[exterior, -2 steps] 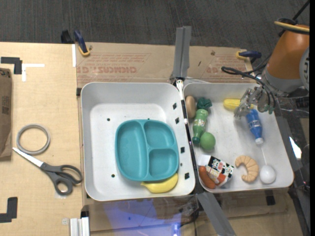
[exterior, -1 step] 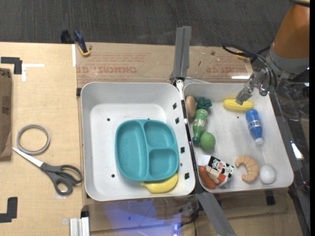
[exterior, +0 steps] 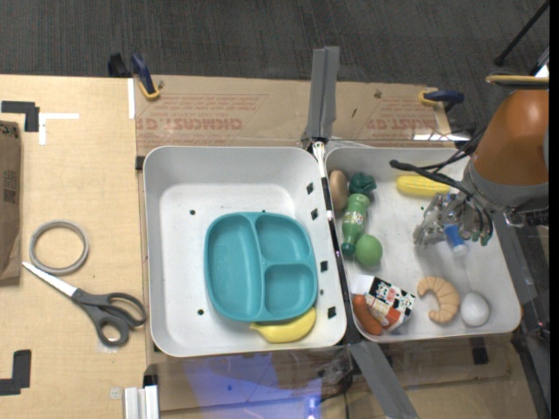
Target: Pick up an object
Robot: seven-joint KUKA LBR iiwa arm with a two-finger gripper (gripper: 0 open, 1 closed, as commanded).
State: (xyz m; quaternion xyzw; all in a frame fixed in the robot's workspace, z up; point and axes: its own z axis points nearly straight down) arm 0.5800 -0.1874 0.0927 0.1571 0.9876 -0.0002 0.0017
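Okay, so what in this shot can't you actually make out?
- Gripper in the right bin: fingers blurred and tangled with cables, so open or shut is unclear.
- Banana: mostly hidden under the teal tray.
- Carton: print too small to read.
- Arm: cut off by the right edge.

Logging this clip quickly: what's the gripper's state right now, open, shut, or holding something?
Gripper: cannot be told; it sits low over the right bin, beside the corn cob, with nothing visibly held.
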